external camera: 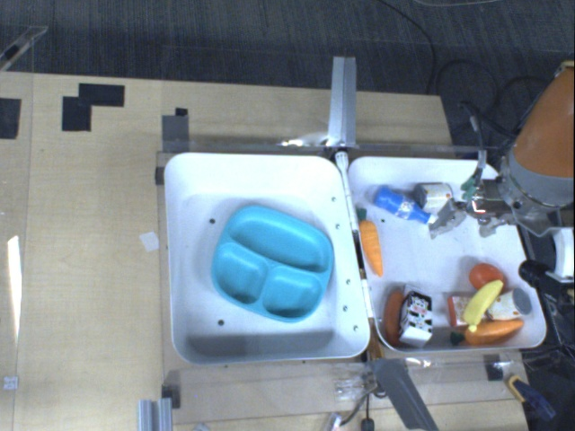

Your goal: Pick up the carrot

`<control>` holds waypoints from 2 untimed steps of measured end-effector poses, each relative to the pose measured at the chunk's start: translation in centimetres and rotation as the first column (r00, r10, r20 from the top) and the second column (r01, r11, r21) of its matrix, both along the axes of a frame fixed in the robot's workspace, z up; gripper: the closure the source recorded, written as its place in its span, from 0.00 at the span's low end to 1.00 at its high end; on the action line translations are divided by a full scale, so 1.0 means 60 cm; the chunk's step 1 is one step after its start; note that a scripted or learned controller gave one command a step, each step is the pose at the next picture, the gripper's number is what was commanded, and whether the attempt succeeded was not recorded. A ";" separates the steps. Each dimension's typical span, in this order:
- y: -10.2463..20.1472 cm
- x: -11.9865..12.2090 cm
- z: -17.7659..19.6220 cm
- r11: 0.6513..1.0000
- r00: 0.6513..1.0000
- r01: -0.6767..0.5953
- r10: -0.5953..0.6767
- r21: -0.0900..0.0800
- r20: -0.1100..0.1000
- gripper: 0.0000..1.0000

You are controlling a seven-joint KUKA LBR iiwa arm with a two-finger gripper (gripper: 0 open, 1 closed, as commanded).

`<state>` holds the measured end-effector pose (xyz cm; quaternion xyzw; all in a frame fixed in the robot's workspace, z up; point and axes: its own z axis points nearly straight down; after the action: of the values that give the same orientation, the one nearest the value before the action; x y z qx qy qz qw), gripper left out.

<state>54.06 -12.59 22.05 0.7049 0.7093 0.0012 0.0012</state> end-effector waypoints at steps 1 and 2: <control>0.160 -0.036 -0.053 0.875 0.875 -0.485 0.485 -0.003 0.002 0.00; 0.135 -0.002 -0.057 0.692 0.692 -0.722 0.722 -0.007 0.003 0.00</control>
<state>53.94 -4.52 18.63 0.3701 0.9290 0.0018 0.0043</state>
